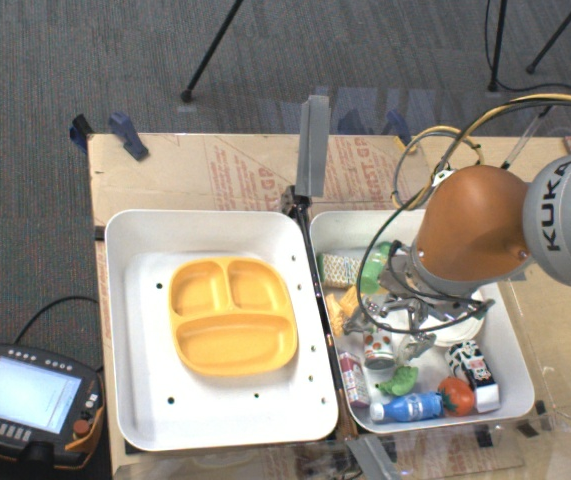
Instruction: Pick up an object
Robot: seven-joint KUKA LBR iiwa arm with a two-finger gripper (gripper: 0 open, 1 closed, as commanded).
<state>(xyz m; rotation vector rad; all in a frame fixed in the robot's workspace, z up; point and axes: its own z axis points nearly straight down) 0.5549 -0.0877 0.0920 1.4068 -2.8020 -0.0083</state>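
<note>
Left bin [125, 268] holding a yellow divided plate [233, 314], right bin [517, 353] crowded, blue bottle [411, 407] along its front edge, gripper [402, 330] low among the clutter, jaw state impossible to tell

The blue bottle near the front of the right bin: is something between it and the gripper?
Nothing visible blocks it. The blue bottle lies uncovered by the front wall of the right bin, with a green object just behind it. The gripper hovers further back, over the clutter.

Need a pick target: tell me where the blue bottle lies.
The blue bottle lies on its side at the right bin's near edge, between a green piece and a red-orange ball.
</note>
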